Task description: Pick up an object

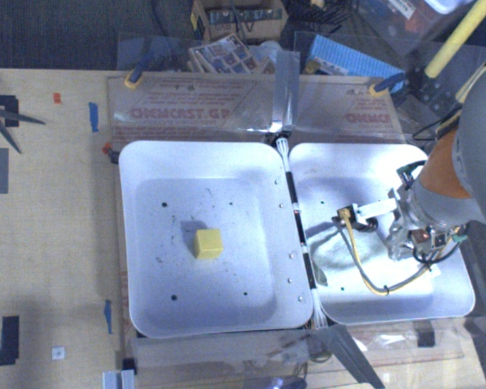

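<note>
Camera view, from above at a slant: two shallow white bins side by side on the bench. Left bin [146,168] has one thing in it, a small yellow block [208,243], sitting on the bin floor a bit left of centre, w/ a faint grey shadow just up and left of it. A few dark specks dot the floor around it. Nothing touches the block; it lies free, well apart from me.

My arm [470,144] comes in from the right, grey w/ the orange band above the wrist, and hangs over the right bin [340,168]. My pincer [398,237] is low over the right part of that bin, near the floor. Whether it's released or clenched, I can't tell; the wrist body and cabling cover the tip from this angle. I see nothing gripped there.

A yellow cable [358,258] runs from a small white bracket left of my wrist, drooping in a loop over the right bin's floor and back up towards the wrist.

The divider btwn the bins runs top to bottom, w/ the block on the far side of it from my pincer.
</note>
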`<state>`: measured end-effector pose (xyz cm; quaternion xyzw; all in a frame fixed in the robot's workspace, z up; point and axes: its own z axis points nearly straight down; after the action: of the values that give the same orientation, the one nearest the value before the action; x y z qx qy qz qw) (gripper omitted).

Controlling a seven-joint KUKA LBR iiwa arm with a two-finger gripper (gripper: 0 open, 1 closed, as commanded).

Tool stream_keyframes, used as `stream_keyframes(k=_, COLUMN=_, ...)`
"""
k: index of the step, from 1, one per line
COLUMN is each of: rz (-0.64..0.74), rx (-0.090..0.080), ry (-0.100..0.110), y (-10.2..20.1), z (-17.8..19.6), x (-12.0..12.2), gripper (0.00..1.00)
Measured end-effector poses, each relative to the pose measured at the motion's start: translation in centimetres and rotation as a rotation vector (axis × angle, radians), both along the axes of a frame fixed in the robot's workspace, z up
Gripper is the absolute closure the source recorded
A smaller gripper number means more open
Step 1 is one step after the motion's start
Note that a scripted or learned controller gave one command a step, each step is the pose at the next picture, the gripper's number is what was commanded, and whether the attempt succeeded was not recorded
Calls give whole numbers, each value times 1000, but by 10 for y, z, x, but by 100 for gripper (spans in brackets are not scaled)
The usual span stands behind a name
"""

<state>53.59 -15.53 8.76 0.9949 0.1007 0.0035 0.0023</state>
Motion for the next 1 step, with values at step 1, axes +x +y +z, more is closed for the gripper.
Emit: stream_keyframes(k=1, rz=-4, rx=4, ry=2, y=-63, z=-1, x=-53, gripper=100)
